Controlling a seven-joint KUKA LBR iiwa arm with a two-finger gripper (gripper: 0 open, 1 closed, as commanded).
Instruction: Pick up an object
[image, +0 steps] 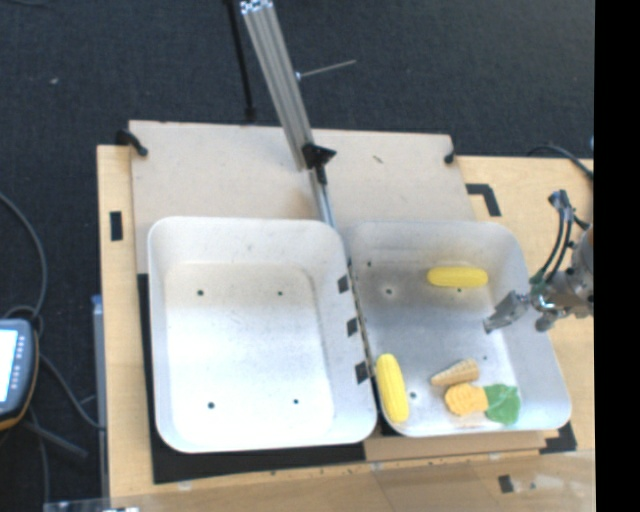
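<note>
Closest to camera: green leafy piece (503, 403), orange ridged piece (466, 400), tan wedge (455, 375), bunched in right bin's (430, 240) near-right corner. Orange piece touching green, wedge just behind. Upright-lying yellow corn-like piece (392, 388) along near-left wall. Second yellow piece (458, 277) alone toward far wall, well apart from rest. Left bin (170, 250) alongside. Gripper (525, 308) at right bin's right rim, above floor, nothing between fingers; whether spread or closed, cannot tell. Likely toy food: light, stiff plastic, smooth, probably slippery on rounded sides. Best candidate looks like lone far yellow piece: clear on all sides, pinch across short width at mid-length. Clustered corner pieces riskier, wall and neighbours crowding. No readable labels, brands or writing anywhere.
</note>
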